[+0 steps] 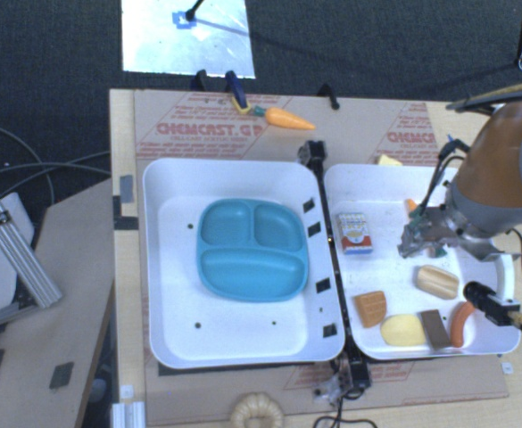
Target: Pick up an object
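Camera view: gripper (418,239) above pale bread roll (437,282) (oblong, tan-topped) — apart.

Grey arm (497,205), orange band (510,150), metal gripper (421,239).

A single fixed camera looked down at a slant from above the worktop (243,119). It stood far enough back to frame both white bins (167,266), with dark floor across the upper frame.

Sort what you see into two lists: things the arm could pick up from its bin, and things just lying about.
For the job: gripper, small carton, bread roll, sausage, yellow lump.

Lying about: blue plate, toy carrot, rope ring.
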Controlling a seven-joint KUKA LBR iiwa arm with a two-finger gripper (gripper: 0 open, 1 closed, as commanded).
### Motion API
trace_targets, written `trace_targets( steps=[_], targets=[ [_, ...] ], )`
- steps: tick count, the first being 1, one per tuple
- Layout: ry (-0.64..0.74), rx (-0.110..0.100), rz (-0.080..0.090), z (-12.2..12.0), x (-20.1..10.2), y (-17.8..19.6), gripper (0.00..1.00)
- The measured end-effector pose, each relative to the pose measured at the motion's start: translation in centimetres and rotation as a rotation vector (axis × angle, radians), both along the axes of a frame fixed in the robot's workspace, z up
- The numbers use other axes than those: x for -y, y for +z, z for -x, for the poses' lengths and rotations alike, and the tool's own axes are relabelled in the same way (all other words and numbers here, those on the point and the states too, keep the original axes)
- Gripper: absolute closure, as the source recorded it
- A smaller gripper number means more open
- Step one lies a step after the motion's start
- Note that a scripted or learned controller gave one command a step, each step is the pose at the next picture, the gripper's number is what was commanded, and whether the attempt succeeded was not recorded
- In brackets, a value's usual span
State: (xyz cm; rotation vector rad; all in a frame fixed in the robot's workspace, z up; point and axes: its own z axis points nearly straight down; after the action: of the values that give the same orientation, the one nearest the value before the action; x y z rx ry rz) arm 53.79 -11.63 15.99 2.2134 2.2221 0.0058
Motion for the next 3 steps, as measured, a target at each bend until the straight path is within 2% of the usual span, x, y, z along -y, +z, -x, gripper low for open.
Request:
trace_targets(
  steps=[1,2,3],
  targets=[
    [0.000,0.001,0.000,-0.3,0.3,6.4,1.00],
    [0.000,-0.004,-0.001,-0.4,0.2,6.5,1.00],
    [0.004,-0.002,-0.001,-3.8,-3.7,5.5,1.00]
  ],
)
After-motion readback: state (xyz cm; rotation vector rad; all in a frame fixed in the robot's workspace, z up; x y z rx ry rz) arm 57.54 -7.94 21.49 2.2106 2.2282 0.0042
